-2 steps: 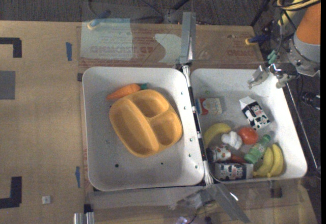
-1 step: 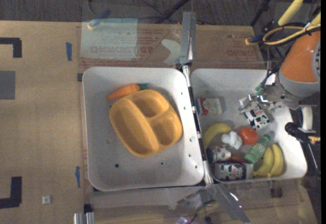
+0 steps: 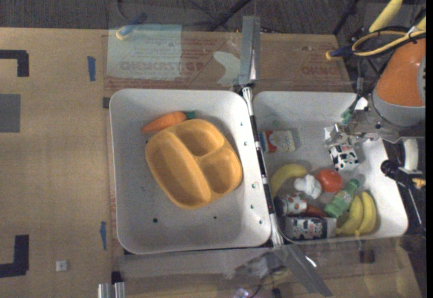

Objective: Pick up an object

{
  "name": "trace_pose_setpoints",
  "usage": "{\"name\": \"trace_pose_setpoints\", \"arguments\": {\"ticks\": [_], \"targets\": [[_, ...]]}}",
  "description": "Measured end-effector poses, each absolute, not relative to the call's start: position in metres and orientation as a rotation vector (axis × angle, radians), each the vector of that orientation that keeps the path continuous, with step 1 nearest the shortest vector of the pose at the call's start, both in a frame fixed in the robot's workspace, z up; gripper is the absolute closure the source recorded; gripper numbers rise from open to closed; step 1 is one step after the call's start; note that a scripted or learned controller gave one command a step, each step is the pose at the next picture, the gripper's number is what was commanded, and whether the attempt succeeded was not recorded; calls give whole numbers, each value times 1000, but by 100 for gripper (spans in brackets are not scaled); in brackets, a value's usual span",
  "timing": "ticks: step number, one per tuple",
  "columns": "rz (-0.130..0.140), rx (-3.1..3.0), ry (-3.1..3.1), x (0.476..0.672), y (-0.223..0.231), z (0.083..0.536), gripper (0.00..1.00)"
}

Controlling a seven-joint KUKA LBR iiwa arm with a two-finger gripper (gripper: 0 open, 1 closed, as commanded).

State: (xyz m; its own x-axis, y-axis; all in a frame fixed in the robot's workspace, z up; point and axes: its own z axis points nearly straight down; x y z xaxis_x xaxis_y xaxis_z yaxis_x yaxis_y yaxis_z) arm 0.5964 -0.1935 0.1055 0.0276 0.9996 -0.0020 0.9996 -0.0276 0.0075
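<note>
From my remote station: a plywood bench [image 3: 54,175] on dark carpet bears two white bins. The left bin [image 3: 135,215] holds one orange divided plate [image 3: 193,162] and one carrot [image 3: 164,121]. The right bin [image 3: 298,110] holds two banana pieces, two small cartons and a cow-patterned box [image 3: 344,156], directly under the gripper [image 3: 346,134]; I cannot tell its jaw opening.

Small cow-print carton [image 3: 344,156]: white w/ black patches, tilted, upper right part of the right bin [image 3: 308,108], just beneath the pincer [image 3: 344,135]. Whether it's gripped: can't tell. Apart from the rest; red tomato-like piece [image 3: 329,179] lies just below-left of it.
</note>
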Motion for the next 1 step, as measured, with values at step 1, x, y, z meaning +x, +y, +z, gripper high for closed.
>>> {"name": "trace_pose_setpoints", "arguments": {"ticks": [1], "targets": [[4, 2176, 2261, 608, -149, 196, 100]]}}
